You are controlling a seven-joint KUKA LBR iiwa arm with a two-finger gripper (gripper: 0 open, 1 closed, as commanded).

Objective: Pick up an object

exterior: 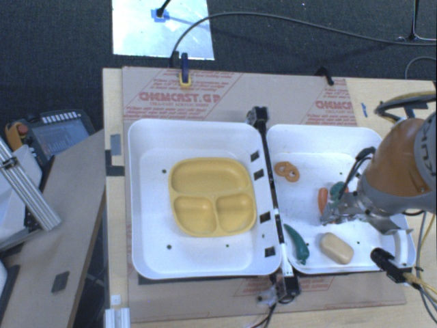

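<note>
Yellow tray (207, 203) sits idle in the left bin, and over in the right bin the claw (332, 214), grip impossible to judge, hovers beside the small orange carrot (322, 199), probably light, slick plastic, best pinched mid-length.

An orange carrot-like piece (322, 199) lies at the right bin's centre; a brown pretzel ring (287, 172) lies flat at ten o'clock; a green pepper (298, 244) at seven o'clock; a tan bread-like lump (336, 248) at six o'clock.

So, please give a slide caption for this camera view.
Grey arm's claw lowered beside small orange carrot-shaped toy in right white bin.
</note>
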